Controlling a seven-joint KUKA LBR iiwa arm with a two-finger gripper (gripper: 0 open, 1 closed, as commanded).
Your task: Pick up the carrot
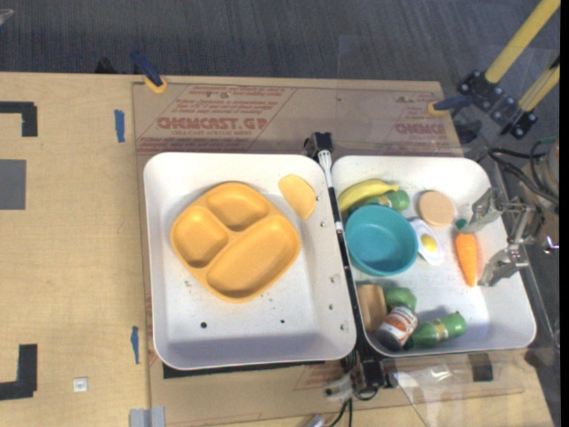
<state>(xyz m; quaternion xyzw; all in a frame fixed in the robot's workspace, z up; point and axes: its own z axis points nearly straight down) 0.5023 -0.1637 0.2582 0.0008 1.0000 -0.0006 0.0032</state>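
Carrot [467,257] in right bin [520,323], right of bowl [380,240].

A single fixed camera is mounted above the bench [71,238] and looks down at a slant, so the far edge of the bench lies toward the top of the frame with dark floor [267,16] beyond it. Both white bins fall inside the frame: the left bin [164,265] sits near the centre, the right bin [507,327] toward the right side. The standoff is moderate, wide enough to take in bare bench surface to the left of the bins. The gripper [498,238] enters from the right edge.
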